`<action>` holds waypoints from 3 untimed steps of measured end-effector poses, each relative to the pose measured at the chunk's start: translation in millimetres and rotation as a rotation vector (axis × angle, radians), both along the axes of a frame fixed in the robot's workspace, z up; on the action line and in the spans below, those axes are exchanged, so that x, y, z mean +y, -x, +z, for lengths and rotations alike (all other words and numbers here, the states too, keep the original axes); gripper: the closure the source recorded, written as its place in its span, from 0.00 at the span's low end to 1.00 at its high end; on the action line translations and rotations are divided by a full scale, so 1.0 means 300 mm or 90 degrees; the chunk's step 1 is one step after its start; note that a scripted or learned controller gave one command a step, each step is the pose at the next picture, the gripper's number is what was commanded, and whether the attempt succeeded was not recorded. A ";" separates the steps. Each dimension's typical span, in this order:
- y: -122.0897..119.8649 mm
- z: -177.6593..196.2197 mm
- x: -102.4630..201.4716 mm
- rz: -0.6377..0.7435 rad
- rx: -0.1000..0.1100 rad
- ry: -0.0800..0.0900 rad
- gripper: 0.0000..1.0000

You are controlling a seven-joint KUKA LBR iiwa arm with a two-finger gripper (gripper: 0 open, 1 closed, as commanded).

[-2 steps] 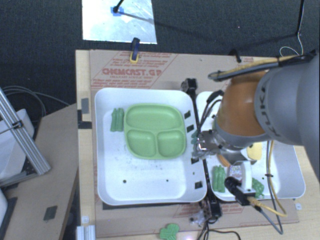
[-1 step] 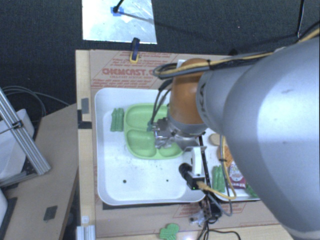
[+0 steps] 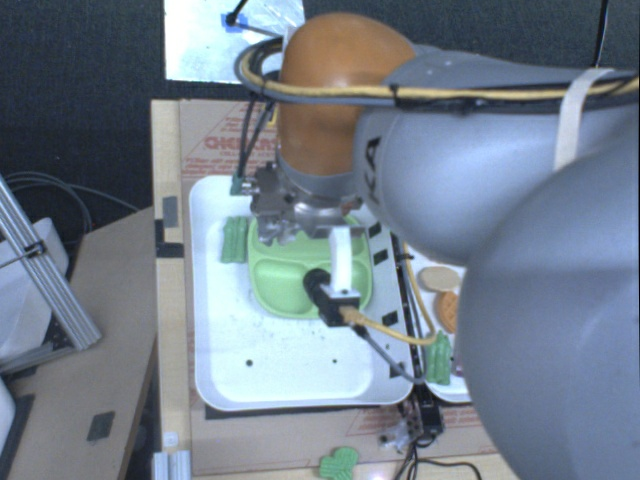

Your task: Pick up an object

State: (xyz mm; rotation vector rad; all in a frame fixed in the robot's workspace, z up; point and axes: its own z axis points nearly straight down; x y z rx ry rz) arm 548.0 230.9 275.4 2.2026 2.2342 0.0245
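Note:
In the left white bin [image 3: 290,378] lies a pale green dish [image 3: 285,288], just right of the bin's middle. A darker green ridged piece [image 3: 234,239] rests against the dish's left side. My gripper [image 3: 283,230] hangs low over the dish's far rim, with the wrist and orange band [image 3: 335,78] covering most of it. The arm hides the far end of the dish.
The right bin [image 3: 452,388] is mostly covered by the arm; a tan round piece [image 3: 438,279], an orange piece [image 3: 447,313] and a green ridged piece [image 3: 438,359] show in it. A small green object [image 3: 339,463] lies on the bench in front of the bins.

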 end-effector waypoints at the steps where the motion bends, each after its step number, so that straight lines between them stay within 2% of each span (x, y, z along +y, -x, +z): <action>1: 0.133 -0.160 -0.117 -0.010 0.012 0.006 1.00; 2: 0.206 0.016 -0.282 -0.010 0.007 0.005 1.00; 3: 0.205 -0.165 -0.498 -0.013 0.010 0.007 1.00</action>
